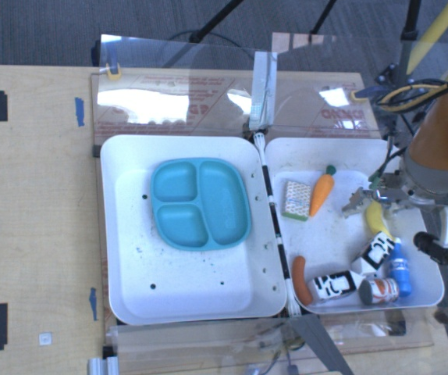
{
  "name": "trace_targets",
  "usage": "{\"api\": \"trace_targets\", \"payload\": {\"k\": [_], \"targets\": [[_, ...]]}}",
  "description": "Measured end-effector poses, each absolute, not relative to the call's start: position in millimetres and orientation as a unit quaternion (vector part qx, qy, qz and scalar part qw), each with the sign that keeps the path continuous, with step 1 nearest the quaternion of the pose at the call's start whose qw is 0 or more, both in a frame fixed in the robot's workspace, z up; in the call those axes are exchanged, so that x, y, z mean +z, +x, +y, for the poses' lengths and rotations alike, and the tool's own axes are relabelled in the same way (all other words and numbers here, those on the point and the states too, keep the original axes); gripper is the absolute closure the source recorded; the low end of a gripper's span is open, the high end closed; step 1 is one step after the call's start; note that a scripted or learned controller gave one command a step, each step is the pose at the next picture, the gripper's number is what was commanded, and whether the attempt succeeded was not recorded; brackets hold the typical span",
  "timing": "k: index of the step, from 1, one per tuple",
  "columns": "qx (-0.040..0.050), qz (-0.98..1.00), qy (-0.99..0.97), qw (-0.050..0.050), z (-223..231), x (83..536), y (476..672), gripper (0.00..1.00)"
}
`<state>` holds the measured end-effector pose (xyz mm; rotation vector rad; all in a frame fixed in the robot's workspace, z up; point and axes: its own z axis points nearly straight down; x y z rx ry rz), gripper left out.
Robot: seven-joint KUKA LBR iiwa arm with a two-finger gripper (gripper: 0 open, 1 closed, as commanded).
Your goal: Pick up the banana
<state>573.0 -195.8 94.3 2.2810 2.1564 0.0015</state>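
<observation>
- Two white bins sit side by side on the bench (29, 209): left bin (122, 287) & right bin (341, 155).
- Left bin has a blue plate (200, 203) w/ 3 parts, mid frame.
- Arm (435, 143) comes in from the right edge, grey w/ an orange band.
- Jaws (374, 199) are low over the right bin, right by the top end of the banana (376, 219). Can't tell if they are open or shut, or if they have hold of it.
- Banana is yellow, in the right part of the right bin, just under the jaws.
- Carrot (321, 194) lies tilted near the mid of the right bin, just beside a small sponge (296, 199) on its left.
- Hot dog (300, 278) lies at the bin's lower left, near the wall.
- Black & white bottle (335, 284) lies flat at the bottom, next to a small can (378, 290).
- Blue bottle (400, 270) is lower right, touching a black & white box (378, 250) near the banana's low end.
</observation>
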Motion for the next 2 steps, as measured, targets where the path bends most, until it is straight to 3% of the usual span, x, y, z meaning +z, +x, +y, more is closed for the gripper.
{"api": "trace_targets", "payload": {"k": [1,2], "targets": [[0.001,0.686,0.727,0.003,-196,104,573.4,1.0],[0.0001,0.709,0.705,0.001,-148,232,546.7,1.0]]}}
